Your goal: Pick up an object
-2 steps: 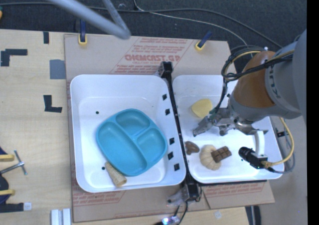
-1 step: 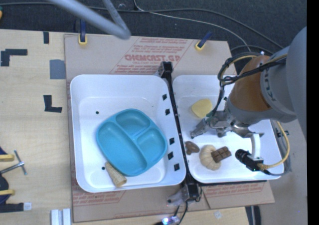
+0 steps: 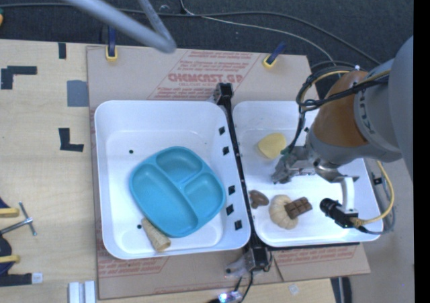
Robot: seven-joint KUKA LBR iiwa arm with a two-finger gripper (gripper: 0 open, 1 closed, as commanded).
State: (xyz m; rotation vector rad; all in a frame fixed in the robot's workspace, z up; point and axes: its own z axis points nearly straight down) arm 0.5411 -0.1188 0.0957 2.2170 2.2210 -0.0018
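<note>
My gripper [image 3: 285, 169] hangs low over the right bin [image 3: 269, 231], just right of a pale yellow piece [image 3: 271, 145] and above the items at the front. A small brown lump [image 3: 259, 197] lies near the bin's left wall. Beside it sits a cream doughnut-like item [image 3: 280, 213] with a dark chocolate-coloured piece [image 3: 298, 208] resting against it. Nothing shows between the fingers. The grey arm with its orange band [image 3: 339, 120] covers the bin's right half.
The left bin [image 3: 107, 160] holds a blue divided plate [image 3: 177, 189] and a tan cone-shaped piece [image 3: 156, 234] at its front. A black divider [image 3: 232, 160] runs between the bins. Cables loop around the wrist and over the bench's back.
</note>
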